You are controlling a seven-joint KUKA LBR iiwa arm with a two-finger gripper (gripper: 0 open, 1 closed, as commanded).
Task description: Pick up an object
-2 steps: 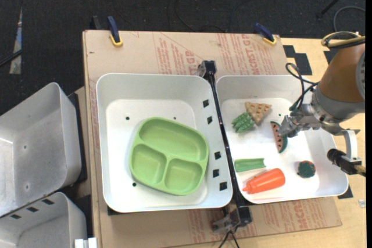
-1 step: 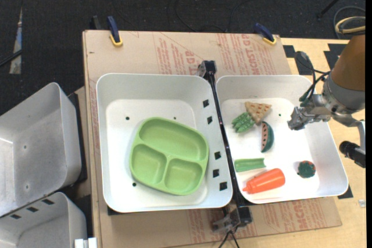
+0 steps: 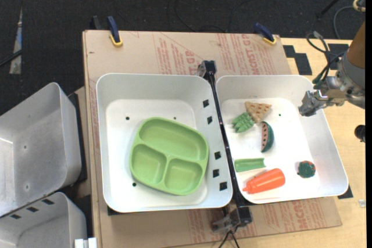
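The right bin (image 3: pixel 325 125) holds several toy foods: a tan waffle wedge (image 3: pixel 257 110), a green leafy piece (image 3: pixel 243 121), a watermelon slice (image 3: pixel 267 136), a green bean pod (image 3: pixel 249 164), an orange carrot (image 3: pixel 265 180) and a small red-and-green strawberry (image 3: pixel 306 169). My gripper (image 3: pixel 309 104) hangs at the bin's right rim, upper part, well right of the waffle wedge and above the strawberry. No object shows between its fingers.
The left bin (image 3: pixel 116 96) holds a green three-compartment tray (image 3: pixel 168 155). A black divider clip strip (image 3: pixel 221 130) runs between the bins. Spare white bins (image 3: pixel 35 142) lie off the bench at the left. Clamps (image 3: pixel 114 32) hold the board's far edge.
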